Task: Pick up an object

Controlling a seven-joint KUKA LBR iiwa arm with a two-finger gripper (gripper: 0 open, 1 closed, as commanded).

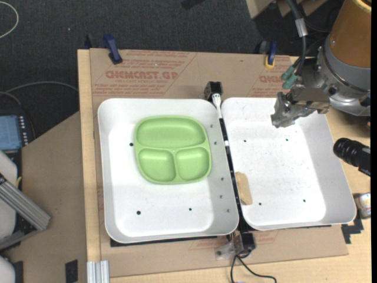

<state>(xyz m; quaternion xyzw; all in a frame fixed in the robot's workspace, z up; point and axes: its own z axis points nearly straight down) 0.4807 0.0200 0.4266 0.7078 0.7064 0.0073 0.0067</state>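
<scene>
The gripper (283, 118) is hanging over the far part of the right bin (306, 199). Its fingers appear to be closed together, with nothing visible between them, though the view is blurred. The green divided plate (172, 150) is lying flat in the left bin (118, 205), well apart from the gripper.

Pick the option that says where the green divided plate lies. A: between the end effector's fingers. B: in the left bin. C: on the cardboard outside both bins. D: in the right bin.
B: the green divided plate lies flat on the floor of the left bin, while the end effector is over the right bin, well apart from it.
</scene>
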